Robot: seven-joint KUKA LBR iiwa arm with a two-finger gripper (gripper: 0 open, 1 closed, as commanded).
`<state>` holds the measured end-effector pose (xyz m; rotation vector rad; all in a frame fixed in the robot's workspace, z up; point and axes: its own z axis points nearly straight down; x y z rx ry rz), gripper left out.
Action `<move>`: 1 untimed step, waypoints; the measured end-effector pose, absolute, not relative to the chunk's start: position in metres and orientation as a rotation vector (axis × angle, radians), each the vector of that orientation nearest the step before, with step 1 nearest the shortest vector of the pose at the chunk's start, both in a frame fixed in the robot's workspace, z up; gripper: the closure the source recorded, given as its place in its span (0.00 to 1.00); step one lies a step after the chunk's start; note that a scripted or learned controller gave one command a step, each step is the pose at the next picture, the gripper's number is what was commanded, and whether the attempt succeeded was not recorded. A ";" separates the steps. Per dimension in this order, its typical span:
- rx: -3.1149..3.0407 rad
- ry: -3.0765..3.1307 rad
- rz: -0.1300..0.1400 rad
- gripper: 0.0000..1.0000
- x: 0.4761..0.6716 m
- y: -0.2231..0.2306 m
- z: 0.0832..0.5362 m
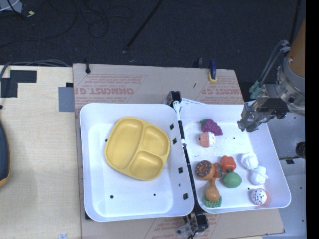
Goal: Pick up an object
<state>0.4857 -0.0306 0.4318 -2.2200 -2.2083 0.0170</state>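
The toys sit in the right bin (279, 183), clustered toward its lower half: a bunch of purple grapes (211, 126), a pink-and-white cupcake (207, 140) just below it, a chocolate doughnut (204, 169), a red pepper (228, 163) touching a green ball-shaped piece (232, 179), two white lumps (253, 167) and a speckled egg (258, 196) near the corner. The left bin (94, 133) carries a yellow divided plate (137, 147).

The likely failure is a miss or a double catch — the pepper, doughnut and green piece lie packed together, so a descent there could nudge one aside or pinch two at once.

The gripper (247, 123) hangs over the bin's upper right area, above bare floor, with nothing between its fingers; whether they are spread or closed I cannot tell. The grapes lie to its left, the white lumps below it.
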 end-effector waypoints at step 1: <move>-2.209 -2.215 0.019 1.00 0.485 0.017 0.287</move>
